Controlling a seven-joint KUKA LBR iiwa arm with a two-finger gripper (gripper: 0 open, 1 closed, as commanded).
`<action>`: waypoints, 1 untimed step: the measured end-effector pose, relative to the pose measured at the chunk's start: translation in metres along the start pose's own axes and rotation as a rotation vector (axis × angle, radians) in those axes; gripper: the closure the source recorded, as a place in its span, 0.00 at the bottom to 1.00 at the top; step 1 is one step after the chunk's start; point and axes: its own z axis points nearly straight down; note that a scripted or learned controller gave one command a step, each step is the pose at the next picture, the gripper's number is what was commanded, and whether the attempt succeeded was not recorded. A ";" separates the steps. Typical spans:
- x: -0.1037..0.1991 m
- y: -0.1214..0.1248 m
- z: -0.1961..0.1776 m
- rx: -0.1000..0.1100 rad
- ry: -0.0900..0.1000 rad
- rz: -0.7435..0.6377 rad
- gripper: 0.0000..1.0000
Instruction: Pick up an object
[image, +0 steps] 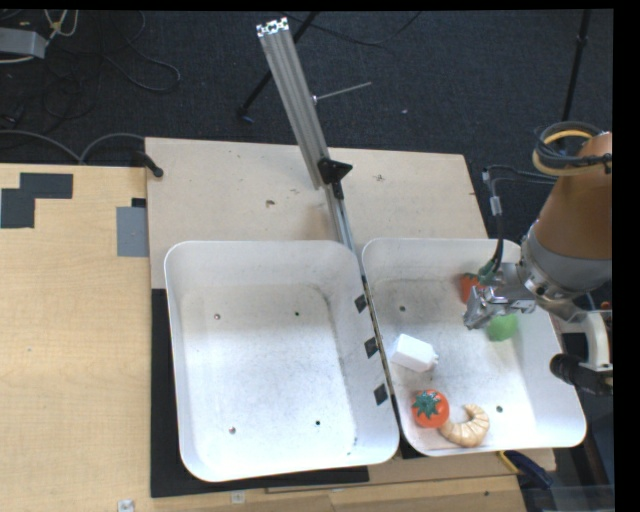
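Nearest the camera, a tan plastic croissant (466, 427) and red toy tomato (430, 408) lie in the right white bin (540, 425); my pincer (487, 310) hangs above a small green object (502, 326), just beside it.

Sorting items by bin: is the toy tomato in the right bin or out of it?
In. The tomato lies on the right bin's floor near its front edge, beside the croissant.
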 end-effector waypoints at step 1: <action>0.055 0.004 -0.003 0.001 0.000 0.000 1.00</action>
